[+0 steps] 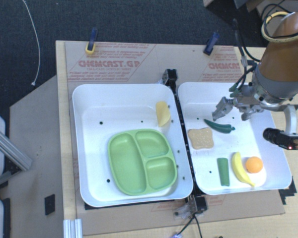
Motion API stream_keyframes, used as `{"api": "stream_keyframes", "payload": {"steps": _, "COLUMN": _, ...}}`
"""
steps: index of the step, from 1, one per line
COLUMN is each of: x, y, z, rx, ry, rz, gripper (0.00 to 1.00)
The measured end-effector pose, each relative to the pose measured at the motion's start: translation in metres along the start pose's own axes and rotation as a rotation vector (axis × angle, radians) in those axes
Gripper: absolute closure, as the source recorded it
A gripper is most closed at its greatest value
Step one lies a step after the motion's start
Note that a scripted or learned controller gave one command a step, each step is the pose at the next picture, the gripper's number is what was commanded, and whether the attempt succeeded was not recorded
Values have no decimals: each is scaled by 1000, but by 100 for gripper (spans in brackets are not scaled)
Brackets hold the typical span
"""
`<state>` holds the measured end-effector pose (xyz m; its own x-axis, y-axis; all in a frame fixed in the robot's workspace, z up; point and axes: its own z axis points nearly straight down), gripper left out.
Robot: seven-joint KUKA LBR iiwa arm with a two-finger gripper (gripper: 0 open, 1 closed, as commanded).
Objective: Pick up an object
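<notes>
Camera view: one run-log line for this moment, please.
pincer: above right bin, open, holding nothing | nearest: dark green pepper | left bin: green tray, yellow piece

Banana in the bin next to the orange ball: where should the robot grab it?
Probably the banana at its middle, coming straight down from above. It lies flat and curved, with the orange ball close on one side, so the fingers should close across its narrow width.

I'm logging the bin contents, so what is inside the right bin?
The right bin holds a dark green pepper, a bread slice, a green block, a banana and an orange. The arm covers the bin's far right part, so anything there is hidden.
</notes>
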<state>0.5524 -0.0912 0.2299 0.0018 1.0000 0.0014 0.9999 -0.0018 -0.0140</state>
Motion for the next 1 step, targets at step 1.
{"api": "stream_keyframes", "payload": {"steps": 1, "x": 0, "y": 2, "z": -7, "rx": -14, "ry": -1, "rz": -2, "gripper": 0}}
